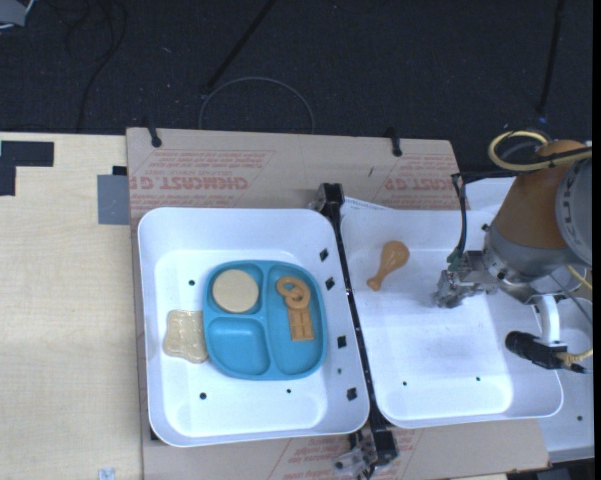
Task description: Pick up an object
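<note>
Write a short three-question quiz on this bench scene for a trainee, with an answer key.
1. True or false: the tan drumstick-shaped toy lies in the same shallow white bin as the two-finger gripper.
2. Multiple choice: the round beige disc rests (A) on bare bin floor, (B) in a compartment of the blue divided plastic tray, (C) on the wooden bench.
3. Fill in: the pale tan flat piece sits against the tray's ____ edge as the camera sees it.

Key
1. True; both are in the right-hand bin, apart from each other.
2. B, the upper left compartment.
3. Left.
</note>
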`<state>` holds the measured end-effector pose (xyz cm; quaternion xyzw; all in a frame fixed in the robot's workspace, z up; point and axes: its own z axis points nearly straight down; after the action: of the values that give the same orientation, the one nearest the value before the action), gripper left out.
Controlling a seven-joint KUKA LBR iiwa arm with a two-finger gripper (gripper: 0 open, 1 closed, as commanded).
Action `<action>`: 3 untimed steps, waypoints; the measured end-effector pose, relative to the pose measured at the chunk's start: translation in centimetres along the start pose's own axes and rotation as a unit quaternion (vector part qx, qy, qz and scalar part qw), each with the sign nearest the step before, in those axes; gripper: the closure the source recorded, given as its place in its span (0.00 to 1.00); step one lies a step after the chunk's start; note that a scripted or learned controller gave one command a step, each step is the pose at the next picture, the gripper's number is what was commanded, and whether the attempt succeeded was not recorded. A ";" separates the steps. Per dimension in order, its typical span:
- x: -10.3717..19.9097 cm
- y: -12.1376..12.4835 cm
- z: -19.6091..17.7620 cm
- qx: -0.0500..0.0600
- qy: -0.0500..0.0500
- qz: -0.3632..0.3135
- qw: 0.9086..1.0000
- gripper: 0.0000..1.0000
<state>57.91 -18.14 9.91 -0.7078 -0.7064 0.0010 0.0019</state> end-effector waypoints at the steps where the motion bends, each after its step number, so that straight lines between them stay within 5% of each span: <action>1: 0.8 -0.5 -5.1 -0.003 -0.001 -0.002 1.000 1.00; 3: 0.7 -0.1 -14.7 -0.004 -0.001 -0.002 1.000 1.00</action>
<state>57.86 -17.42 24.63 -0.7065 -0.7077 -0.0009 -0.0016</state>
